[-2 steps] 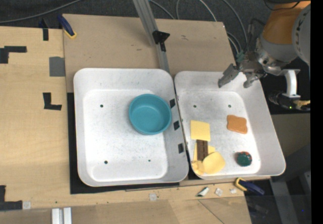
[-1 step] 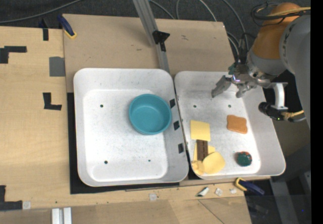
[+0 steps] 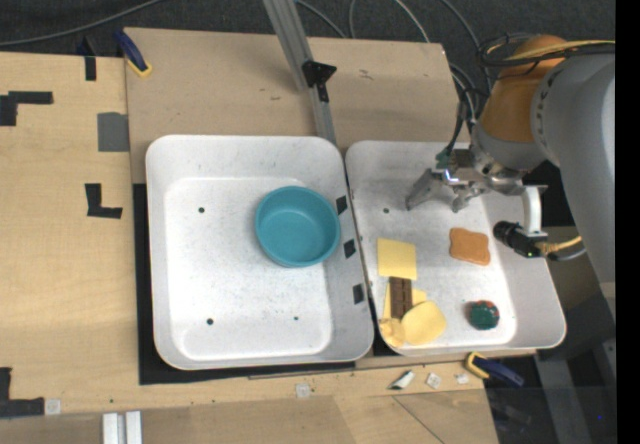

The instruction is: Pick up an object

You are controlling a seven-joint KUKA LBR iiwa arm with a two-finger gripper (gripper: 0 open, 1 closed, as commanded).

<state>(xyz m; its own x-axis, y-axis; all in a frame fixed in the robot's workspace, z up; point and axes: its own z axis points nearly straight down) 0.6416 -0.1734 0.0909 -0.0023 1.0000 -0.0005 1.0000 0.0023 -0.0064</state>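
Note:
My gripper [image 3: 438,196] hangs over the upper part of the right bin [image 3: 530,332], its two fingers spread open with nothing between them. Below it in that bin lie an orange piece [image 3: 470,246], a yellow square [image 3: 396,258], a brown stick [image 3: 399,297], a yellow lump [image 3: 420,324] and a small dark green round thing [image 3: 483,313]. The orange piece is the nearest, just below and right of the fingers. A blue bowl [image 3: 296,225] stands upright in the left bin [image 3: 180,232].
A grey metal post [image 3: 290,22] slants up from between the bins at the back. Cables run along the bench's far edge. The grey arm with its orange band [image 3: 520,92] fills the upper right.

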